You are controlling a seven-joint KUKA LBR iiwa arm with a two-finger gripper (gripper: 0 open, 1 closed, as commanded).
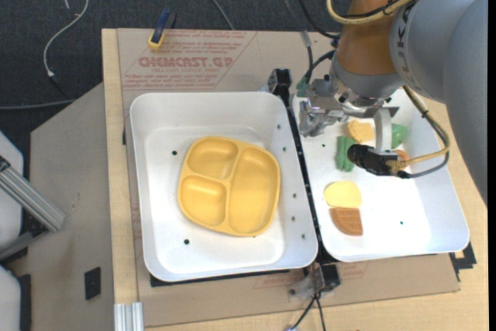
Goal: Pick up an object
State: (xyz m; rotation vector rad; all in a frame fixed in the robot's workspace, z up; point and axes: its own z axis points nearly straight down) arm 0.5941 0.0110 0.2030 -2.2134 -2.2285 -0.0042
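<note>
From the remote desk I see the gripper (315, 118) hanging low over the far left corner of the right bin (422, 205), just up and left of the green piece (343, 155). I cannot tell whether it is released or clenched, and nothing shows in its grasp.

A pale yellow piece (359, 131) sits just beyond the green piece, partly under the wrist. A second green scrap (398, 136) lies to the green piece's right. Nearer the camera from the green piece are a yellow round piece (342, 194) and, touching it on the near side, a brown waffle-like piece (348, 222). Well to the green piece's left, across the bin walls, a yellow divided plate (230, 184) fills the middle of the left bin (155, 136).

I judge this to be the approach step, with no pick made yet. The next move calls for shifting the gripper toward the green piece, centring over it and descending squarely, clear of the bin wall.
</note>
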